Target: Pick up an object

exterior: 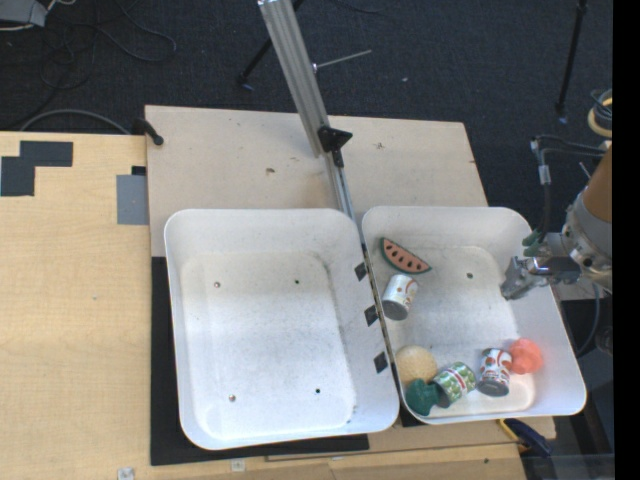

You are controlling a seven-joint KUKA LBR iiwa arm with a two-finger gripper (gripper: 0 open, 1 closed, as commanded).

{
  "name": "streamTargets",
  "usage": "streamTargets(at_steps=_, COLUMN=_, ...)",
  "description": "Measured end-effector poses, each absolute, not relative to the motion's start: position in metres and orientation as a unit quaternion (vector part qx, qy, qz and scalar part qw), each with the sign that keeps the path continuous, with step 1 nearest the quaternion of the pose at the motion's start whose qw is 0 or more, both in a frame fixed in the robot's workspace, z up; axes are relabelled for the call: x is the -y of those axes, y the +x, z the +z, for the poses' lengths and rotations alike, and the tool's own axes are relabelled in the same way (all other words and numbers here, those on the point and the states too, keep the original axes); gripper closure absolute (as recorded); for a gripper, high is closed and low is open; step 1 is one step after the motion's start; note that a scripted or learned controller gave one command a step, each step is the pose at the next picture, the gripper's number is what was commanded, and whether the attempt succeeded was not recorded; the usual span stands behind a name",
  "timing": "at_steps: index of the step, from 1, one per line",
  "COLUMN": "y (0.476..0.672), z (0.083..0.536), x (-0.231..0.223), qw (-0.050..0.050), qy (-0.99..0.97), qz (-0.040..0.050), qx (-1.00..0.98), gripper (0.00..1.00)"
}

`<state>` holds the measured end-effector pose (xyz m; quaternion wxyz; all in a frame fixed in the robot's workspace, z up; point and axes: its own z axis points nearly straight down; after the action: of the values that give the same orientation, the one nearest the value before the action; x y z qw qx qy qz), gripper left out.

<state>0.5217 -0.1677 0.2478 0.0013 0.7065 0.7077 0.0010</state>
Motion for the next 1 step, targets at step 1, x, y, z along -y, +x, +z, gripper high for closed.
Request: streamTargets(at_steps=1, y=0.5138, z=0.2462, x=0.112, qw=-0.003, qy=0.706, qz=-0.0003, qx=-0.709, gripper=1.0)
